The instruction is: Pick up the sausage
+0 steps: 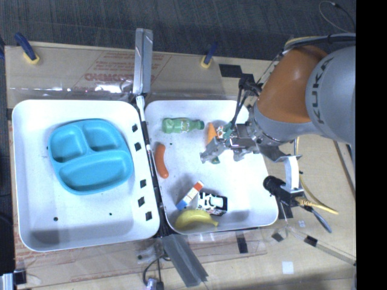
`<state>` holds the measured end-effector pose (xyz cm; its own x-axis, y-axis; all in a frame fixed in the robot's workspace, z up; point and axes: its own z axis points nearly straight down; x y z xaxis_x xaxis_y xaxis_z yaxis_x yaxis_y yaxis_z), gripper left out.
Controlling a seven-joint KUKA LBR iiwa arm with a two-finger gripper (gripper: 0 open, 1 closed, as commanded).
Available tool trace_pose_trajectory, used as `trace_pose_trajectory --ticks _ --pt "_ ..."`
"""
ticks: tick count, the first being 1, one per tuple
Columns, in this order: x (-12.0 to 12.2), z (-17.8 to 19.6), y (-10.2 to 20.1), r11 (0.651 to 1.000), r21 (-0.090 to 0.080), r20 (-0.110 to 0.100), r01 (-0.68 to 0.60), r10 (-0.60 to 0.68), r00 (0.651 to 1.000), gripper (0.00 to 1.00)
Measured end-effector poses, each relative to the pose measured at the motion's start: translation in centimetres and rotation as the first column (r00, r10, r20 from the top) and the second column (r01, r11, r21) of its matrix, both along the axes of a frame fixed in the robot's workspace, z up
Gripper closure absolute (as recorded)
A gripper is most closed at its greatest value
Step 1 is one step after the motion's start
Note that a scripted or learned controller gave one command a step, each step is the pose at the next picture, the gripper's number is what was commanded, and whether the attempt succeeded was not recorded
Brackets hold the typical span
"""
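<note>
sausage (161, 161) in right bin (260, 213), arm (302, 95) above

At the right edge of the frame, the grey arm (338, 95) carries the dark letters "KU" of its brand name, running down its casing. In the upper left, the cardboard sheet (91, 65) under the bins bears red print, too faint and blurred to read.

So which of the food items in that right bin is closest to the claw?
The carrot, orange, lying just left of the gripper. The sausage, green bottle and banana lie farther off.
</note>
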<state>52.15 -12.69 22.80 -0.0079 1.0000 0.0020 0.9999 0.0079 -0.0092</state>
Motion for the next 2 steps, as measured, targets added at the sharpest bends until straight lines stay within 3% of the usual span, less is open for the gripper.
trace_pose_trajectory --ticks 1,2 --pt "4.1 -3.95 7.87 1.0 -0.002 0.0 -0.019 0.019 1.0 0.0" --pt "4.49 -3.86 8.37 0.976 -0.004 0.003 0.218 -0.218 0.976 0.0"
